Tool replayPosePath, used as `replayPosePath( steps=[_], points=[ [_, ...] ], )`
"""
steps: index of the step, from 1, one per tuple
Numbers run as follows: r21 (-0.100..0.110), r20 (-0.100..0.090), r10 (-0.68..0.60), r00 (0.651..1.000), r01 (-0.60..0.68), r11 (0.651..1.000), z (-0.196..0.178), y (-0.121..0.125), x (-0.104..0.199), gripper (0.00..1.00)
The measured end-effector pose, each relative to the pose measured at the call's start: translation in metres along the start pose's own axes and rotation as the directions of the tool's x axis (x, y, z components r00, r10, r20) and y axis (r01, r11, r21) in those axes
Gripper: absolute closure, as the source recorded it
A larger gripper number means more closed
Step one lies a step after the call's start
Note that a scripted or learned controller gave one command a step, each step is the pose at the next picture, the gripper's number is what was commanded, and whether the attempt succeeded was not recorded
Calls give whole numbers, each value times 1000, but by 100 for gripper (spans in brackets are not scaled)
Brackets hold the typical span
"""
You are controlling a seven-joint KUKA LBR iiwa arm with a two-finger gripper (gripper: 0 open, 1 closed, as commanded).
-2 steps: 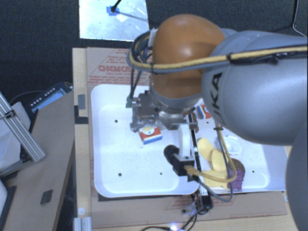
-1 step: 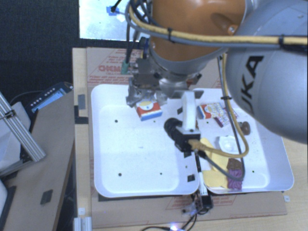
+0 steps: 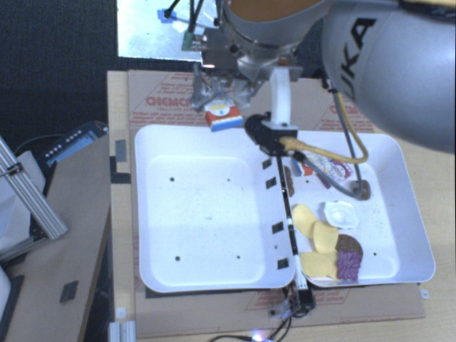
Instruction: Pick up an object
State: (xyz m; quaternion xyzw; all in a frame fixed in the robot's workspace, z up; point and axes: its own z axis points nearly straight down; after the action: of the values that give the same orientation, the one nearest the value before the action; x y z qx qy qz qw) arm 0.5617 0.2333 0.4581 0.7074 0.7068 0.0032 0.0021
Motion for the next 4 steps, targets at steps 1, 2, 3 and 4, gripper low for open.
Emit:
replayPosePath(
  steps=[1, 2, 3, 4],
  points=[
    [-2, 0, 0, 1000, 0, 1000, -45, 67, 0, 100],
    [2, 1, -3, 1000, 3, 1000, -66, 109, 0, 100],
    [8, -1, -9, 1000, 9, 1000, -78, 15, 2, 100],
    [3, 3, 3, 1000, -3, 1000, -76, 91, -45, 100]
  ],
)
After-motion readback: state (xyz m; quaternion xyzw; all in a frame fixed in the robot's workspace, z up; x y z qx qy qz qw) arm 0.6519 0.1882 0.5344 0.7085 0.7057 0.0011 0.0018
